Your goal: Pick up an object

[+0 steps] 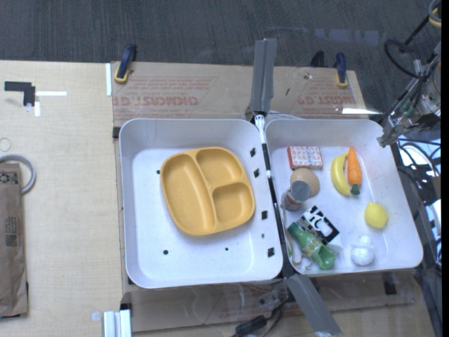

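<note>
Fingers: we cannot tell whether they are open or closed. Candidate objects crowd the right bin [400, 188]. We judge the lemon [376, 215] the best target: it lies apart from the banana [340, 175] and carrot [353, 167], which allows a clear vertical approach.

Wood bench [63, 188] w/ two white bins [140, 258], cardboard sheet [189, 90], brown bag [10, 244] at left.

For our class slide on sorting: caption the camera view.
Yellow divided plate in the left bin; small toys and food items crowd the right bin.
</note>
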Motion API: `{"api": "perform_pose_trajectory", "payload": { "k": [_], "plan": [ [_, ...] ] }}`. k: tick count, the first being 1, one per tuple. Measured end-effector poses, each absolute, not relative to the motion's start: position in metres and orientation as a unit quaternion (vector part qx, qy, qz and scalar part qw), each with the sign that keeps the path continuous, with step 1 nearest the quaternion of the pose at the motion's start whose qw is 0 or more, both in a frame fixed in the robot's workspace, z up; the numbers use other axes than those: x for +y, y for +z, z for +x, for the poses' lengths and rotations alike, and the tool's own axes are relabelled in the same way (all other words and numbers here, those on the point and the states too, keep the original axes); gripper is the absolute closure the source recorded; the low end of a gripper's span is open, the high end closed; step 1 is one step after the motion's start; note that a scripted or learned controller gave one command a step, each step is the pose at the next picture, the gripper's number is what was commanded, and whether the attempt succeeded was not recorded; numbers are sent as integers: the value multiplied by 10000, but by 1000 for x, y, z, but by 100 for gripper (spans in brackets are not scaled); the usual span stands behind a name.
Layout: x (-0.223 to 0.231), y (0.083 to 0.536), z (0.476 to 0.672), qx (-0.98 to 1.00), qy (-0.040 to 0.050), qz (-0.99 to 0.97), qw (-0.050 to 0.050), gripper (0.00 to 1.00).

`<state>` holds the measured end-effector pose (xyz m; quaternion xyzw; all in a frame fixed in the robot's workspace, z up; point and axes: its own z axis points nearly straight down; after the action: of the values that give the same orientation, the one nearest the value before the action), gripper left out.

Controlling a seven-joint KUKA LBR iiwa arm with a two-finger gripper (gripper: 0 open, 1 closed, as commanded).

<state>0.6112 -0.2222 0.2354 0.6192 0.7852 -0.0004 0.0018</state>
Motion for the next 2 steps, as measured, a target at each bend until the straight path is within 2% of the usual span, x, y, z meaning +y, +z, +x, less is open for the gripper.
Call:
{"api": "perform_pose_trajectory", "payload": {
  "k": [1, 2],
  "plan": [
    [-206, 258, 639, 8281, -5, 5605, 22, 100],
    [-145, 258, 660, 8668, 0, 4987, 20, 100]
  ]
}}
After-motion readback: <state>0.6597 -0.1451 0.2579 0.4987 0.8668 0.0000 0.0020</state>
